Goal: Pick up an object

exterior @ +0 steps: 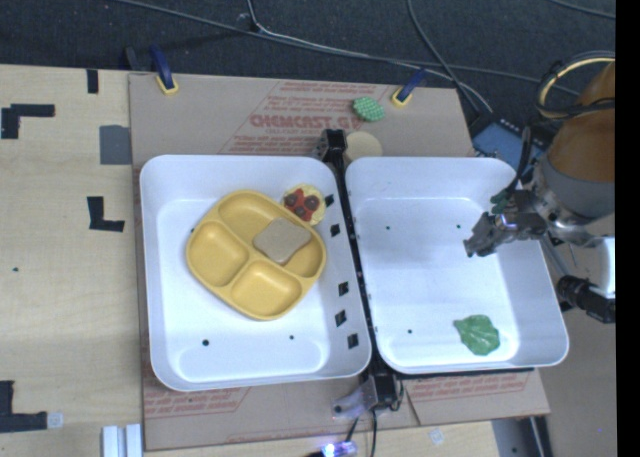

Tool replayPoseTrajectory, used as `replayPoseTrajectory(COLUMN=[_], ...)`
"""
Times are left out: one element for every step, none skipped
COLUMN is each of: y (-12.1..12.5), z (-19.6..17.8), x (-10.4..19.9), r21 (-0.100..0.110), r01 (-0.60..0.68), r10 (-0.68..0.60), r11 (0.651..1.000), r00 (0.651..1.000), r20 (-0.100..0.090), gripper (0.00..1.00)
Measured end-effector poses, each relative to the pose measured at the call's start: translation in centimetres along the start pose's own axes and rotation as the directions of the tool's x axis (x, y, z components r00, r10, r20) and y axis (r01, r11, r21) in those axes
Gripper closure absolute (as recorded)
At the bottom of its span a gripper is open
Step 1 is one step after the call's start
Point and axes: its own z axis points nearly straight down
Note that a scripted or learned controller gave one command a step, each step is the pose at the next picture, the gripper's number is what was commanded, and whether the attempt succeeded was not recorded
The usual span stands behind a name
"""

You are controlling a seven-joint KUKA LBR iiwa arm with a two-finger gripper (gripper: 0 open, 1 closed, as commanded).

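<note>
While tool hovers near right bin edge, green object apart.

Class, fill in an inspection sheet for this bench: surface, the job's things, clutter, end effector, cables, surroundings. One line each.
Surface: cardboard sheet on a wooden bench, bearing the left bin and right bin.
Job's things: yellow divided tray in the left bin with a tan square piece on it and a red item at its edge; green lump in the right bin.
Clutter: small green object on the cardboard.
End effector: end effector over the right bin's right side.
Cables: grey cables behind the bench.
Surroundings: dark carpet.
</note>
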Motion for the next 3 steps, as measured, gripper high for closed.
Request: replayPoseTrajectory(y=[2.1, 5.2, 7.2], z=[-0.9, -1.1, 0.5], x=[4.7, 10.0, 15.0], r21=[-0.001, -0.001, 0.001], r01=[0.001, 0.002, 0.0], r10=[-0.001, -0.002, 0.0], r11=[1.0, 1.0, 1.0], r00=[1.0, 1.0, 1.0], r20=[-0.001, -0.001, 0.0], gripper=[1.0, 1.0, 1.0])
